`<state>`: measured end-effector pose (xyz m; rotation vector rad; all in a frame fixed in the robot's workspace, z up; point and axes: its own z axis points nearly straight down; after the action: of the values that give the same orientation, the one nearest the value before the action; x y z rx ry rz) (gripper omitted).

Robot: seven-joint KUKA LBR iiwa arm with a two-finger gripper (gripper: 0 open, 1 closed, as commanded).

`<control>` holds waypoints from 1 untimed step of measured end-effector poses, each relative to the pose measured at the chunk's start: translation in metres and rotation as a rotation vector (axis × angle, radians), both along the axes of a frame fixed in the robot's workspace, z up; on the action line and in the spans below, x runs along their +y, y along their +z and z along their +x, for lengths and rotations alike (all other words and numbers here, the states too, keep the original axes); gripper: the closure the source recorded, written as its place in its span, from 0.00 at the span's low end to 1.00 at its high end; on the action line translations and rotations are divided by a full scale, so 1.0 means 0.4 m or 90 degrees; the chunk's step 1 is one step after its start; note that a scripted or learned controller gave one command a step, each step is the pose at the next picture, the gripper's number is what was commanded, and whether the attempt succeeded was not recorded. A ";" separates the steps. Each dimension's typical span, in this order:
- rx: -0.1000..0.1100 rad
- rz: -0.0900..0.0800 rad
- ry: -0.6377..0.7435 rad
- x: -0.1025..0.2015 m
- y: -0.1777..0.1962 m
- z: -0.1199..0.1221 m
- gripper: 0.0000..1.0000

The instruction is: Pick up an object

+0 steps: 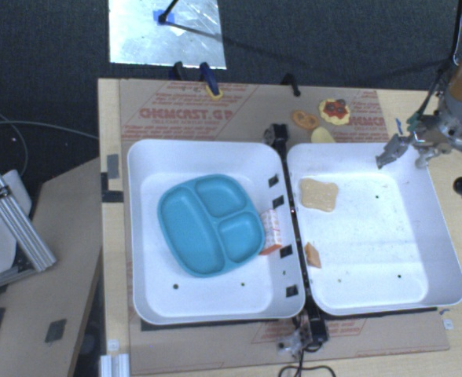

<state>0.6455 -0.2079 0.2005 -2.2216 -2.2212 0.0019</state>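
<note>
Camera view: we see the gripper (405, 152) with fingers spread and nothing between them, poised at the right bin's (419, 285) far rim; the bread slice (319, 195) lies inside, ready for a descent.

Both white bins (207, 154) look like smooth, slightly glossy plastic, as does the blue divided plate (210, 224). Under them lies matt brown cardboard (239, 104). At upper left, a shiny crinkled foil sheet (166, 22).

Dark blue carpet (42, 45) covers the floor around the pale wooden counter (109, 116). A shiny metal sheet (166, 22) lies at twelve o'clock; an aluminium frame (11, 210) stands at nine o'clock.
</note>
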 end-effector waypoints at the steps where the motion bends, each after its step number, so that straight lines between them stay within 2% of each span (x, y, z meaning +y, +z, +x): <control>1: -0.001 0.004 0.009 0.291 -0.112 0.061 0.00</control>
<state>0.6700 -0.0917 0.1559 -2.2034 -2.2353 -0.0061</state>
